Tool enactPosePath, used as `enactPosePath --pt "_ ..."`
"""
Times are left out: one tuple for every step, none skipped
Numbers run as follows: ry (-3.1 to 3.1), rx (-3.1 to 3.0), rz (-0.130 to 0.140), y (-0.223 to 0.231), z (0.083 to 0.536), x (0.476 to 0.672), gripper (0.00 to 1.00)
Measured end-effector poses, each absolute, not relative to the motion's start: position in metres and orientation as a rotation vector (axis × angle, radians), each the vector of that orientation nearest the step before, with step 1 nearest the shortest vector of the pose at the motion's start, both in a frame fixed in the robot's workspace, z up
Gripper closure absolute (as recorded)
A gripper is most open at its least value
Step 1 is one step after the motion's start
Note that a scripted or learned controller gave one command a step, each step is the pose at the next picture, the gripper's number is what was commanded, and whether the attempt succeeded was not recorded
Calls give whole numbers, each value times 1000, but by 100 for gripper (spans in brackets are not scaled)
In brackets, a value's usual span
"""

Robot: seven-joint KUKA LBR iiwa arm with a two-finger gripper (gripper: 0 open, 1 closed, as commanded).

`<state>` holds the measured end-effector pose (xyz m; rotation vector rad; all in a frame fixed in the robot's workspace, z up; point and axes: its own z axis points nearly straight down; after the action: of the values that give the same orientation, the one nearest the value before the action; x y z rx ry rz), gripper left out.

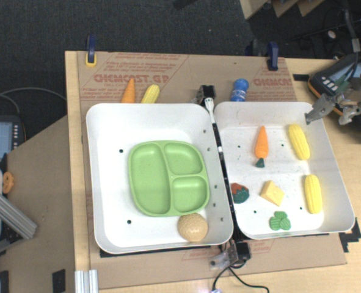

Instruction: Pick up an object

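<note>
Arm parked at the upper right of the frame, toy food lying in the right bin

The gripper sits at the upper right, over the top right corner of the right bin, with nothing seen between its fingers; how wide they stand cannot be told. In that bin a carrot lies left of centre, one corn cob just to its right and a second corn cob lower right. A cheese wedge, a dark red piece and a green broccoli lie along the lower part. The left bin holds a green divided plate, with a tan ball touching its lower edge
</note>
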<state>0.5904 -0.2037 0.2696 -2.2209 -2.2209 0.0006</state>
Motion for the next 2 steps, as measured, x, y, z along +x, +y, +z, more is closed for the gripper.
enactPosePath --pt "-2210 -2214 10 -210 140 578 0" --pt "-2217 -2208 -9 -218 83 580 0"
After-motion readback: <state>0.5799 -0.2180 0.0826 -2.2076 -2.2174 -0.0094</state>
